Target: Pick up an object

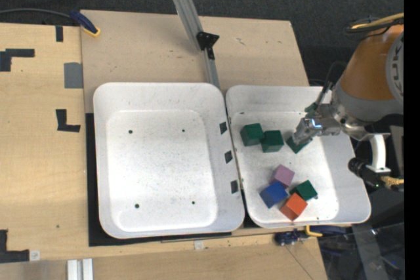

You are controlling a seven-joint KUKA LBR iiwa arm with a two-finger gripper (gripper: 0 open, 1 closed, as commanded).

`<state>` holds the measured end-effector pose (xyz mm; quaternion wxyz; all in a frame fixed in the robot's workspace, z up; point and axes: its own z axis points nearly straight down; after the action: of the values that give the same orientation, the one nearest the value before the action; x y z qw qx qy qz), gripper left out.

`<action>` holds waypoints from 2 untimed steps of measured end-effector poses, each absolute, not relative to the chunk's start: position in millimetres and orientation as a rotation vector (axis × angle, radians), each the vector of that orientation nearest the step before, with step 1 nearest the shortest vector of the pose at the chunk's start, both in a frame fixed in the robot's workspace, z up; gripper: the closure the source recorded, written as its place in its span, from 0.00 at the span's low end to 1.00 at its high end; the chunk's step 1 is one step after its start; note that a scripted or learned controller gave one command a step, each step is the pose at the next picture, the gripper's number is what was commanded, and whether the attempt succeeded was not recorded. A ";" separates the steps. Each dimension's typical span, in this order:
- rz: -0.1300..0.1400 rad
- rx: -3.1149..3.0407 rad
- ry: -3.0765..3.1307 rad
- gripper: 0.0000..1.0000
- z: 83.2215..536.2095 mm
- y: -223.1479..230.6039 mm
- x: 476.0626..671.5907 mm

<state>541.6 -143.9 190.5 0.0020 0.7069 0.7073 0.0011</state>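
Risk for you lies at the right bin point(341, 206), where the hand point(303, 134), its grip impossible to judge, hovers over a dark green block point(298, 145) beside two green blocks point(261, 137); a slanted descent could nudge it aside.

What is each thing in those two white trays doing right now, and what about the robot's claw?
Gripper: low in the right bin, at a dark green piece; grasp unclear.
Two green blocks: resting side by side, touching.
Purple block: resting in a tight cluster.
Blue block: same cluster.
Orange block: same cluster.
Small green block: same cluster.
Left bin: flat on bench.
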 end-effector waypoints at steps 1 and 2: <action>0.000 2.220 2.223 1.00 200.1 -143.6 542.0; 0.003 2.214 2.230 1.00 210.2 -91.3 568.1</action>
<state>568.1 -91.3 210.2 -0.0004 0.7046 0.7096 0.0009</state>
